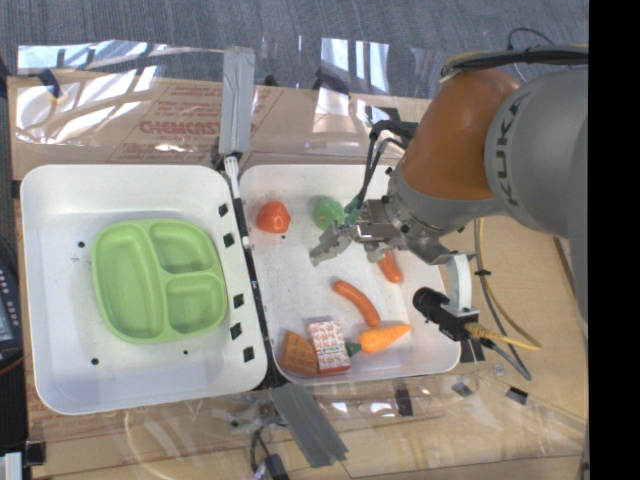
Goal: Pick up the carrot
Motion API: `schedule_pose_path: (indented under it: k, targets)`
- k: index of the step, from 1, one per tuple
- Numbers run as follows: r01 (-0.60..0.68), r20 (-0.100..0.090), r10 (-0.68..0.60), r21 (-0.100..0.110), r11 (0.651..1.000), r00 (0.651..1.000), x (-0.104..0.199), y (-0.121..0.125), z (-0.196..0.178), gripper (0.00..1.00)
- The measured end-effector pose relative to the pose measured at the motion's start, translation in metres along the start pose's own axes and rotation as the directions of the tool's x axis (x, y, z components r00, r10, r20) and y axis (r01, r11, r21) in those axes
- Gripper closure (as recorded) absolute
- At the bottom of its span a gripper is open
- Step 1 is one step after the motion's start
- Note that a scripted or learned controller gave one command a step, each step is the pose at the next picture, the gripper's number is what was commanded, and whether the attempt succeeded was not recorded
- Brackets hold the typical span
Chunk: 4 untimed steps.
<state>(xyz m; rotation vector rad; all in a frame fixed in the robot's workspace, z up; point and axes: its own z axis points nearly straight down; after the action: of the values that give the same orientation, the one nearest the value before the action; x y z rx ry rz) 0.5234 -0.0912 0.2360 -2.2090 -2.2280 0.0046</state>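
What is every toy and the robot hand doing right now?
carrot: lying flat in the right bin, untouched.
sausage: lying loose, mid-bin.
tomato: sitting by the left wall.
green vegetable: beside the gripper.
gripper: above the bin, holding nothing.
green tray: flat in the left bin.

bins [40, 268]: white plastic, smooth, faintly glossy
tray [160, 280]: light green plastic, smooth, soft sheen
carrot [385, 338]: orange plastic look, smooth, slight gloss
sausage [357, 302]: orange-red, smooth, shiny
tomato [272, 217]: red-orange, smooth, glossy
waffle [298, 353]: brown, ridged grid surface
carton [328, 347]: printed, paper look, matt
arm [545, 138]: grey casing, matt; orange band glossy with highlights
gripper [335, 240]: bare grey metal, dull
bench [150, 118]: brown cardboard, matt, under clear glossy film
tape [236, 98]: grey, cloth-like, matt
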Motion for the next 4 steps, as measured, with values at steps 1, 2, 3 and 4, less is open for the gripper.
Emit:
schedule_pose_path:
  k: [1,2,3,4]
  targets:
    - [0.036,0.001,-0.036,-0.002,0.999,0.999,-0.05,0.029,-0.002,0.0]
    - [0.356,-0.001,-0.356,0.0,0.934,0.934,-0.083,-0.023,0.126,0.0]
    - [0.392,0.005,-0.392,-0.008,0.92,0.92,-0.119,-0.045,0.143,0.0]
    - [0.397,0.007,-0.397,-0.009,0.918,0.918,-0.119,-0.044,0.132,1.0]
